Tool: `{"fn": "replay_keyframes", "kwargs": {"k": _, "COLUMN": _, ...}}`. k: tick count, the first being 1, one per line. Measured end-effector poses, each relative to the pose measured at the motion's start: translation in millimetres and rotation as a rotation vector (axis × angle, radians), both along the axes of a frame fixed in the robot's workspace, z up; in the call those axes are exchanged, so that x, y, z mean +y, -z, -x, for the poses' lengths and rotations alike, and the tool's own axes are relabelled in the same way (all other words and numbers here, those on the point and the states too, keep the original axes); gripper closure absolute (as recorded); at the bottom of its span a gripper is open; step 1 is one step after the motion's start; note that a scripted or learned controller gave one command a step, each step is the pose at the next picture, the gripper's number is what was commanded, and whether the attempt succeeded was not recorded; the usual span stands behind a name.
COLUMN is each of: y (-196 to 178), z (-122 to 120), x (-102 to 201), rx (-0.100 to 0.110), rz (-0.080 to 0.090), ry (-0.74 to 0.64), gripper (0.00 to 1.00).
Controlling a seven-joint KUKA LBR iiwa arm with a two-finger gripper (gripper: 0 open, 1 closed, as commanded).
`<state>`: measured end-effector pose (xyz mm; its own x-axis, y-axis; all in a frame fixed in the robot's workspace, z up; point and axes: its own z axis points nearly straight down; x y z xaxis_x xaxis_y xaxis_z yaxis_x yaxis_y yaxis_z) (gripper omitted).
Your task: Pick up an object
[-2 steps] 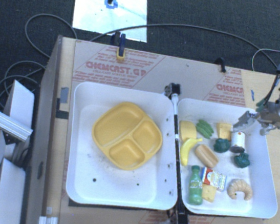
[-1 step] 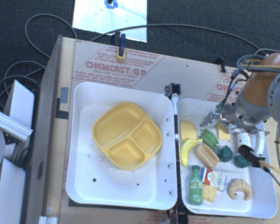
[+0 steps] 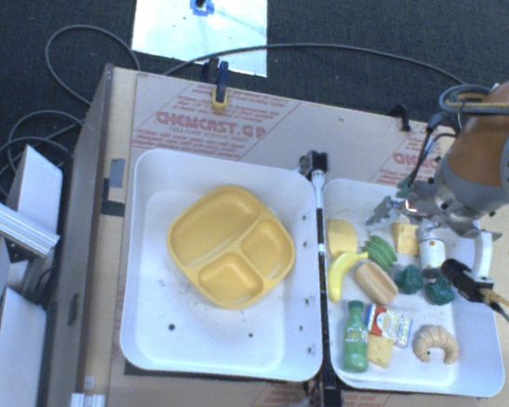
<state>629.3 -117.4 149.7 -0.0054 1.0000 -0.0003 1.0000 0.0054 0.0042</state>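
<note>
In the right bin [image 3: 485,371], nearest the camera, a green bottle [image 3: 356,337] stood beside a small carton [image 3: 387,322], with a croissant [image 3: 435,342] further right. Beyond them lay a hot dog bun [image 3: 376,283], a banana [image 3: 343,269], a cucumber [image 3: 381,252] and two dark green pieces [image 3: 424,286]. The left bin [image 3: 139,323] held a yellow divided plate [image 3: 232,245]. Farther back, the gripper [image 3: 417,214] hung low over the right bin's far end, near a cheese wedge [image 3: 406,238]; whether it was open could not be told.
</note>
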Motion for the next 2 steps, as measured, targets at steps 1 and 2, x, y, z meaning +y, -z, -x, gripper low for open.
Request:
{"fn": "replay_keyframes", "kwargs": {"k": 1, "y": 5.5, "z": 4.0, "x": 14.9, "rx": 0.003, "rz": 0.000, "ry": 0.000, "gripper": 0.00}}
{"fn": "replay_keyframes", "kwargs": {"k": 2, "y": -6.8, "z": 16.9, "x": 14.1, "rx": 0.003, "rz": 0.000, "ry": 0.004, "gripper": 0.00}}
